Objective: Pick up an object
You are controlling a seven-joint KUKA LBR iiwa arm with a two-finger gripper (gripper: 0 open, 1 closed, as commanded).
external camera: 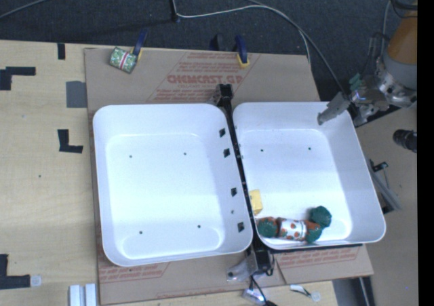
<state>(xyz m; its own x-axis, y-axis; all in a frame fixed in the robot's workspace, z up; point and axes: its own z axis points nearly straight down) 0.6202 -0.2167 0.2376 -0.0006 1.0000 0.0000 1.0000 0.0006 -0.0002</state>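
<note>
The objects to choose from lie bunched at the near edge of the right bin: a white piece with red spots in the middle, a dark green piece touching its left end, a green rounded piece at its right end, and a small yellow block just beside the divider, a little apart from the rest. The left bin has no such items on its floor.

The end effector hangs over the far right corner of the right bin, well apart from the cluster, carrying nothing; how wide it stands cannot be told from this view.

To do the pick well, it probably pays to aim for the yellow block or the green rounded piece, since each has some free space around it. The cluster sits close to the bin's sloped near wall, so a straight-down approach looks safest.
</note>
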